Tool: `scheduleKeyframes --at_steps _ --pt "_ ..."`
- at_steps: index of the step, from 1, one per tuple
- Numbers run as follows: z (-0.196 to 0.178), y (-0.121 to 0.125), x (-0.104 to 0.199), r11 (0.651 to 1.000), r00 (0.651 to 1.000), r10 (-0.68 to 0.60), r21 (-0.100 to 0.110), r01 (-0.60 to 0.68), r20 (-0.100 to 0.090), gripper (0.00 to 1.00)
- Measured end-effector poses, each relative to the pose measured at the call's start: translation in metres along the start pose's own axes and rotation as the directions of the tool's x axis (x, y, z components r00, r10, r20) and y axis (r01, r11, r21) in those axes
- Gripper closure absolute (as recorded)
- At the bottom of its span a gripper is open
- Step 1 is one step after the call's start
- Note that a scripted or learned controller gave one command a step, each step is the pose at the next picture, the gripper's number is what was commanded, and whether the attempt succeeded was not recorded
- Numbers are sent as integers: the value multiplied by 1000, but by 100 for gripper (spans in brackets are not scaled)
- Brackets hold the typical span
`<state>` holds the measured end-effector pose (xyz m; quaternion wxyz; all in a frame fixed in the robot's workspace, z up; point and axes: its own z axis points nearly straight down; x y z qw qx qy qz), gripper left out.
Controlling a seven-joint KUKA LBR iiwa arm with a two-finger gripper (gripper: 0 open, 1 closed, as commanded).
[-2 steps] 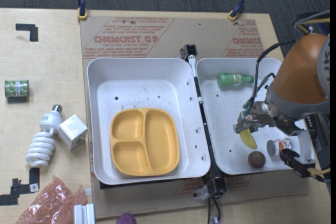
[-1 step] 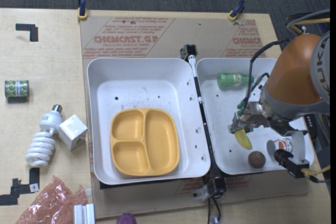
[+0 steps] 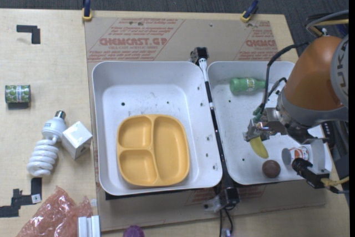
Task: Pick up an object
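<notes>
1. The grey arm with its orange band (image 3: 319, 77) reaches in from the right over the right shallow white bin (image 3: 233, 166).
2. Its two-finger gripper (image 3: 258, 131) sits low in that bin, directly over the upper end of a small yellow banana-shaped object (image 3: 259, 148). Whether the fingers are spread or closed cannot be told from this angle, and nothing is clearly seen between them.
3. The yellow object lies on the bin floor, pointing down toward the near wall.
4. A round brown ball-like object (image 3: 270, 169) rests just below and to the right of the yellow one, near the bin's front edge.
5. A green plastic bottle (image 3: 247, 85) lies on its side near the far wall of the same bin, well apart from the gripper.
6. A white container with a red label (image 3: 298, 155) sits at the right side of the bin, partly under the arm.
7. The left shallow white bin (image 3: 105, 91) holds a yellow divided plastic plate with three compartments (image 3: 153, 150).
8. On the bench to the left lie a white spiral light bulb (image 3: 46, 144), a small white cube (image 3: 77, 139) and a green can (image 3: 18, 95).
</notes>
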<state>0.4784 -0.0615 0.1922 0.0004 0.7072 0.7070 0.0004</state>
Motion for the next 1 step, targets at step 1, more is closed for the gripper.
scheduleKeyframes --at_steps 1 --pt "0 19 20 1000 1000 -2 1 2 1 100"
